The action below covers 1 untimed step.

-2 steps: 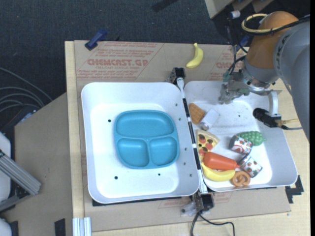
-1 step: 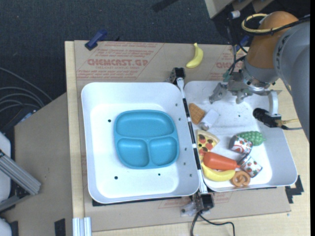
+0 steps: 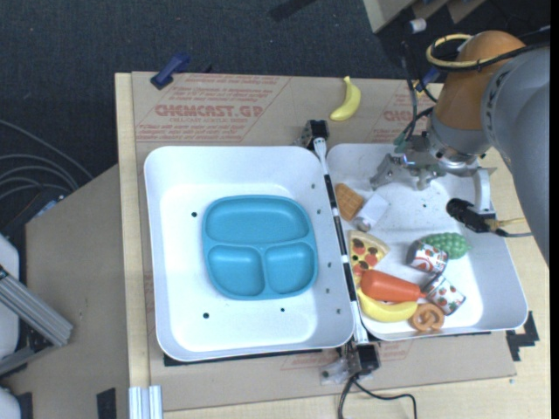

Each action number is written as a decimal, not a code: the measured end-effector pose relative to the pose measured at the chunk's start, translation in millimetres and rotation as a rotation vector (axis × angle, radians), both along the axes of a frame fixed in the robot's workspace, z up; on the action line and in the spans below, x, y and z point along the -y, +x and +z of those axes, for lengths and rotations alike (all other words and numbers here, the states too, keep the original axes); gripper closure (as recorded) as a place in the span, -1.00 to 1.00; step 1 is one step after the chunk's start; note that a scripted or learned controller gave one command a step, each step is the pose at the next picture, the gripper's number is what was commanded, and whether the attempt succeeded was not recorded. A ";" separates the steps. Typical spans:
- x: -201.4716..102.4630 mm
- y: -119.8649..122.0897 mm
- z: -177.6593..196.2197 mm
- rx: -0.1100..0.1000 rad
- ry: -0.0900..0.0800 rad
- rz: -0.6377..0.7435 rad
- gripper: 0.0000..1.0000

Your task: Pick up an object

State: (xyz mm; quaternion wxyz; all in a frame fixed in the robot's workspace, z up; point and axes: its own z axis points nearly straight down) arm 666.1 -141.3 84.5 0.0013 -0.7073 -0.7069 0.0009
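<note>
Bench (image 3: 218,103) of brown board carries two shallow white bins side by side, the left bin (image 3: 166,234) and the right bin (image 3: 502,278), their inner rims touching along the middle. Next in bulk is the grey arm (image 3: 524,103) with its orange band, reaching in from the right and bending down over the far end of the right bin. A blue divided tray (image 3: 258,244) with three compartments lies flat in the middle of the left bin. The gripper (image 3: 403,171) hangs over the far part of the right bin, above bare white floor; whether it is released or clenched cannot be told from this angle, and nothing shows between it. The pickable things lie in a cluster at the near end of the right bin: a yellow banana (image 3: 389,308) under an orange carrot (image 3: 390,285), a pizza slice (image 3: 367,251) just beside them, a green bunch of grapes (image 3: 447,244), two small cans (image 3: 430,257) near it, a pretzel (image 3: 427,319) at the near edge, and a piece of toast (image 3: 349,202) against the left wall. A second yellow banana (image 3: 347,101) rests on the bench beyond the bins, and a blue clip (image 3: 169,71) sits at the bench's far left corner.
</note>
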 end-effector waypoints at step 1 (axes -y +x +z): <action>-0.2 0.9 10.8 0.003 -0.001 0.000 1.00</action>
